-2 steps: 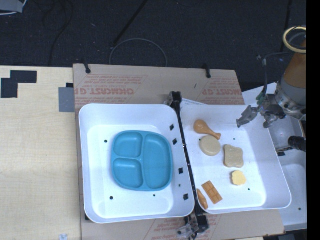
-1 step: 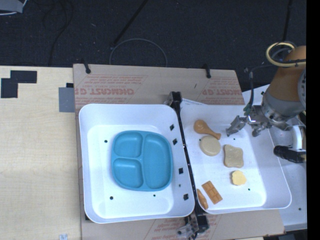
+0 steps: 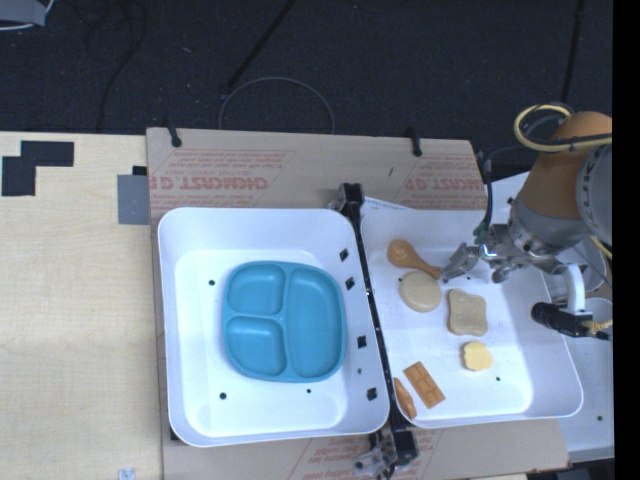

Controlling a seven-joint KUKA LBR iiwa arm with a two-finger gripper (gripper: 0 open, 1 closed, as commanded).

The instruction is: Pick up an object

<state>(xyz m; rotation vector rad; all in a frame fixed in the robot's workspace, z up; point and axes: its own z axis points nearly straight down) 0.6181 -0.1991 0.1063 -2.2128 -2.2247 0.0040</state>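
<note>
The arm reaches into the right bin [image 3: 545,388] and its tool [image 3: 472,258] hangs low above the food pieces, so I judge this as the approach step, with no object taken. The two fingers stand apart, and nothing sits between them. Just below the tool, toward the near side, lie a round pale piece [image 3: 420,292] and a tan slice [image 3: 467,312] (they are close together, perhaps touching). Beside the tool, on the side away from the arm, lies a small wooden spoon [image 3: 408,256]. Further below are a yellow piece [image 3: 477,356] and an orange cracker [image 3: 423,384]. The next move calls for lowering over one piece and closing; the neighbours may get in the way. Well beyond, the left bin [image 3: 190,408] holds a blue divided plate [image 3: 282,320].
</note>
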